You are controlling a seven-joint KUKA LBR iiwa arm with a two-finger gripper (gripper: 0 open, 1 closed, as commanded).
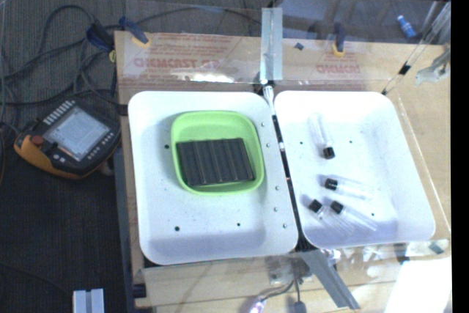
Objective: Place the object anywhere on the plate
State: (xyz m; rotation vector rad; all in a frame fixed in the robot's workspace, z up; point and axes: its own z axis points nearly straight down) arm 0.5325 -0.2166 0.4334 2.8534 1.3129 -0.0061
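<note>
Gripper state: I cannot tell. Clear black-capped vials lie in the right bin (410,157). One vial (322,137) runs near-to-far, cap toward me. The lower vials (350,190) lie crosswise, caps pointing left, well apart from the green plate (216,122) in the left bin (150,179).

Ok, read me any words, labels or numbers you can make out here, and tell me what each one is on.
"CHEMCAST" (uncertain), red print on the clear plastic sheet behind the left white bin.
Red print on the sheet's right part: too blurred to read.
Grey handheld pendant's screen: too small to read.
</note>
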